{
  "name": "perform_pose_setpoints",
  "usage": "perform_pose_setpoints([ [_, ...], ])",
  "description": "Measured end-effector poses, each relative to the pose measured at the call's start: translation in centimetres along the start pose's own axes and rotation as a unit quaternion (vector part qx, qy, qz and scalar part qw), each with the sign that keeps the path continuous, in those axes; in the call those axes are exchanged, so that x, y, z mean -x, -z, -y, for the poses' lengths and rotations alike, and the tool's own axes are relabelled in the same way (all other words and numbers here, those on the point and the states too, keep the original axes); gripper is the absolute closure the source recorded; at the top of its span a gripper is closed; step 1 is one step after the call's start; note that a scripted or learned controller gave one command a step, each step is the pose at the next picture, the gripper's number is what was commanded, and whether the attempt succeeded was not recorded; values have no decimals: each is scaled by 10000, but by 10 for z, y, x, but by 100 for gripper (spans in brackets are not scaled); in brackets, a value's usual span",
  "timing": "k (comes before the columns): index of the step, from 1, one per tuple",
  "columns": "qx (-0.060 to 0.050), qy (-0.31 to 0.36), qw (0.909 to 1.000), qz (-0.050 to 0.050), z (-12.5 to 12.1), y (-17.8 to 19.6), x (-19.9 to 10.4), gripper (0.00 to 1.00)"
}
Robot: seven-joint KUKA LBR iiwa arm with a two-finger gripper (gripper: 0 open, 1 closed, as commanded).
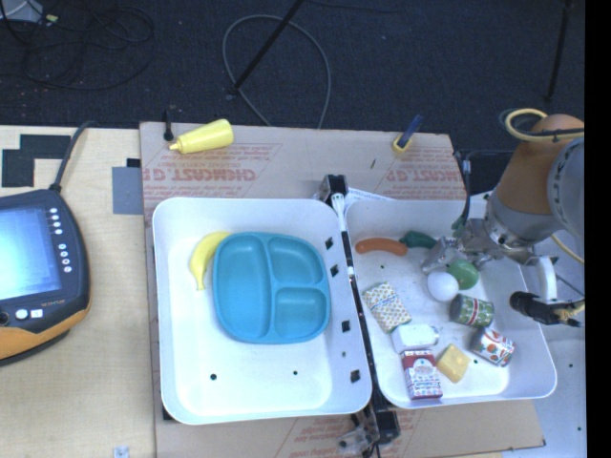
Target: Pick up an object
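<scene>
One grey arm [535, 194] low over the right bin [535, 375], tool [458, 256] beside white egg [442, 285], grip unclear.

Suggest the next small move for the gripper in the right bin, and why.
Probably a short descent onto the white egg. The gripper sits low in the right bin, just above the egg and a green item, with nothing visibly between its fingers.

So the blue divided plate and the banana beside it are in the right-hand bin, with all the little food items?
Not quite. The camera view shows the blue divided plate and the banana in the left bin; the little food items lie in the right bin.
</scene>
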State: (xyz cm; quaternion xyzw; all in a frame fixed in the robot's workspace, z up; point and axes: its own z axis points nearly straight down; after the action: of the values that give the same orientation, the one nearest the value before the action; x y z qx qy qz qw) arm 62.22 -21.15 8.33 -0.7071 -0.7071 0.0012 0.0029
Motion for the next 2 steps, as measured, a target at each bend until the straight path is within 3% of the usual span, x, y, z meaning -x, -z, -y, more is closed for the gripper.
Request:
perform_pose_setpoints([
  [1,60,5,10000,20,-23,83,-1,0],
  [2,-12,2,10000,2,-12,13,0,0],
])
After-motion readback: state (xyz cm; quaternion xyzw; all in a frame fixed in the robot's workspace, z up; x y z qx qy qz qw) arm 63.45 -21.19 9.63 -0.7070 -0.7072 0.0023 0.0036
